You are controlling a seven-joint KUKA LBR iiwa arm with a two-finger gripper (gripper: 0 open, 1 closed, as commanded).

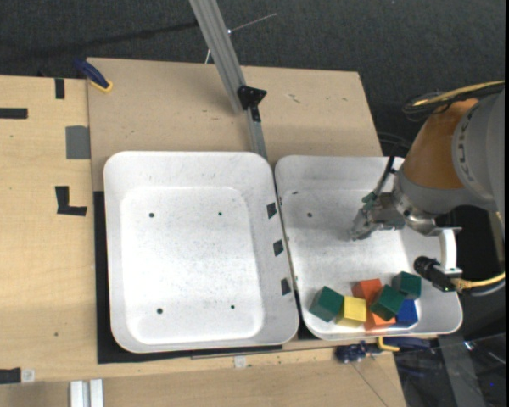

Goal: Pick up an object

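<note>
progress check, taken against the right bin (pixel 322 185) as the reference point.

the gripper (pixel 366 225) sits over the bare floor of the right bin, near the middle of it, at the end of the grey arm (pixel 471 164) with its orange band (pixel 433 147). whether its fingers are apart or together cannot be told from this view; the fingertips are small and dark against the speckled white. nothing is seen between them, so no object is judged to be in hand.

the candidates for picking lie in a cluster in the near corner of the right bin, toward the arm's side: a green block (pixel 327 303) at the end of the cluster closest to the bin's dividing wall, a yellow block (pixel 354 310) touching it, an orange block (pixel 367 289) just behind, a second green block (pixel 391 302), a blue block (pixel 407 314) beside that, and a further dark green block (pixel 408 284) closest to the bin's outer wall. several are touching or leaning on one another. the gripper stands apart from this cluster, farther into the bin.

assessment: the pick is not yet done. all blocks seen rest on the bin floor. remaining work, as judged: bring the gripper over one block, descend, close, lift. the tight packing of the cluster may make a clean grasp of a single block awkward.

the left bin (pixel 187 164), adjoining the right bin, plays no part at this stage.
</note>
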